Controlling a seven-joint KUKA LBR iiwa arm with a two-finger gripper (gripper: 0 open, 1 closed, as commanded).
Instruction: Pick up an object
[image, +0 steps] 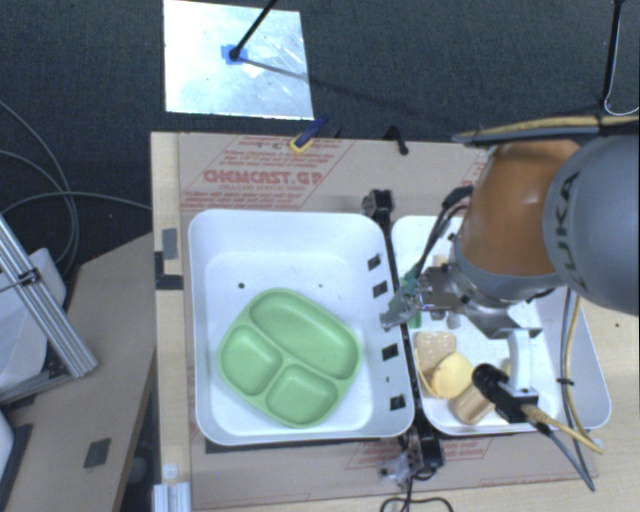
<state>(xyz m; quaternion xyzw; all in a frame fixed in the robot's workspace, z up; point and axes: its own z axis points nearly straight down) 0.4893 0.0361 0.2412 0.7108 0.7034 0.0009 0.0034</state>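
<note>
Toy-like food pieces sit in a small cluster in the right-hand bin (592, 398), toward its near corner beside the wall it shares with its neighbour. From the one camera above the surface I can pick out three of them. A pale tan flat piece (432, 348) lies farthest back. A yellow rounded piece (451, 376) touches it just in front, and a tan chunky piece (470, 405) rests against the yellow one, nearest the front rim.

The grey arm (595, 225) reaches in from the right, its orange band (515, 215) bulking over the middle of this bin and hiding much of the floor. Its metal wrist end hangs low near the dividing wall, just behind the pale tan piece. From this angle I cannot tell whether the jaws are open or closed, and nothing is visibly held between them.

The left-hand bin (215, 262) holds a green divided plate (290, 345) with three compartments, lying flat and slightly turned on the floor of the bin. A row of small black clips (381, 290) runs along the wall between the two bins. Both bins rest on a cardboard sheet (262, 172) printed in red lettering, which covers the surface. Beyond it, on the dark floor, lies a shiny square sheet (240, 60).
</note>
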